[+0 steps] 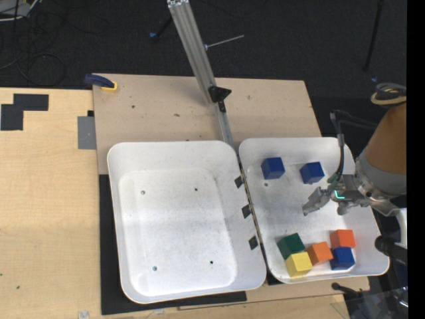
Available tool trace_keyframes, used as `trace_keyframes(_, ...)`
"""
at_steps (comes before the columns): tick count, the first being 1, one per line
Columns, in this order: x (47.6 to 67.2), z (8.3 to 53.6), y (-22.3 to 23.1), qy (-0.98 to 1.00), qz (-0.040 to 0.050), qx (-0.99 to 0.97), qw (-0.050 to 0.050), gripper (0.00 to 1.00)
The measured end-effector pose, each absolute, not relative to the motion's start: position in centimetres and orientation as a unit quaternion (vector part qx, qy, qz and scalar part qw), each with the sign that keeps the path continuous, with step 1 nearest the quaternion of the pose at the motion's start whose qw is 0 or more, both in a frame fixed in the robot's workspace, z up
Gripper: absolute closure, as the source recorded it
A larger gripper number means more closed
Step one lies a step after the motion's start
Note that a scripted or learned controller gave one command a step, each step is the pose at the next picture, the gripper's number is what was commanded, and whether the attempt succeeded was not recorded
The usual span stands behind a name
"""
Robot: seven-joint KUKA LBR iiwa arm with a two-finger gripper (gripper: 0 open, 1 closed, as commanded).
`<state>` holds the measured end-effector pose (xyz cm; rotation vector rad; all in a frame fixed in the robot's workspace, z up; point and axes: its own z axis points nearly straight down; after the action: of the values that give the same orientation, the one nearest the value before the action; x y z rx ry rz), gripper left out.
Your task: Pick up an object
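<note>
The right bin holds several small cubes. Two blue cubes lie near its far side. A green cube, a yellow cube, an orange cube, a red cube and another blue cube are bunched at its near right corner. My gripper hangs over the right middle of this bin, below the second blue cube and above the red one. Its fingers are spread open, with nothing between them.
The left bin stands beside the right one, with black clips along the shared rims. A slanted aluminium bar rises behind the bins. The arm's orange band is at the right edge.
</note>
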<state>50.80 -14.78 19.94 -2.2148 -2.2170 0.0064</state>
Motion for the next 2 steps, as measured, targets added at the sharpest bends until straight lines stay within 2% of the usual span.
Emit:
trace_keyframes(1, 50.9, 20.2, -14.9, -0.706, 0.0006, -0.708, 0.002, 0.00)
trace_keyframes(2, 50.0, 14.2, -15.3, -0.707, 0.0025, -0.707, 0.005, 0.00)
